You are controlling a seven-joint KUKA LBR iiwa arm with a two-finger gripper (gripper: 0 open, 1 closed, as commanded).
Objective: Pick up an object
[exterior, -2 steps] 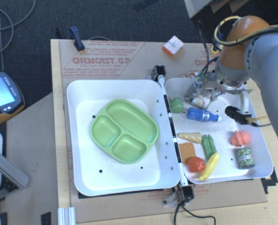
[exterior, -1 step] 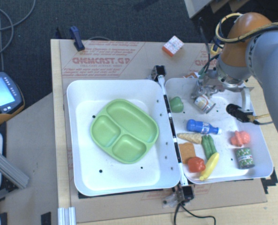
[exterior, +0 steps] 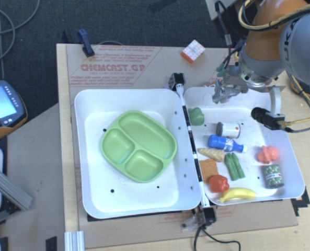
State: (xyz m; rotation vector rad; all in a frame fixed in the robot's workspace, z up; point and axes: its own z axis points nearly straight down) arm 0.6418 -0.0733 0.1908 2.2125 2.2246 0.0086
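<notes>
**Gripper over far edge of right bin, nothing held**

Near edge of the right bin (exterior: 296, 190): yellow banana (exterior: 237, 194) lying flat, red tomato-like piece (exterior: 218, 182) just beside it on its far left. Small dark green-patterned can (exterior: 273, 175) near the right wall, pink lumpy toy (exterior: 268, 153) just beyond it. Tan flat cracker-like piece (exterior: 208, 168) touching the tomato's far side; green bean pods (exterior: 234, 166) to its right. Further in: cream cone-shaped piece (exterior: 210, 153), blue bottle (exterior: 225, 144) lying on its side, silver can (exterior: 228, 129) also on its side, green cup-like block (exterior: 196, 116) close to the divider.

Left bin (exterior: 87, 140): green divided plate (exterior: 139, 146), three compartments, sits flat in the middle.

Gripper (exterior: 225, 93) hangs over the far rim of the right bin, apart from all the objects. Jaw state: cannot tell, too small and blurred. No object between them that I can see. Black cylindrical part (exterior: 267, 118) sticks out below the wrist on the right.

Beyond the bins on the bench: orange-white cube (exterior: 193, 51), blue clamp (exterior: 84, 42) at far left.
</notes>
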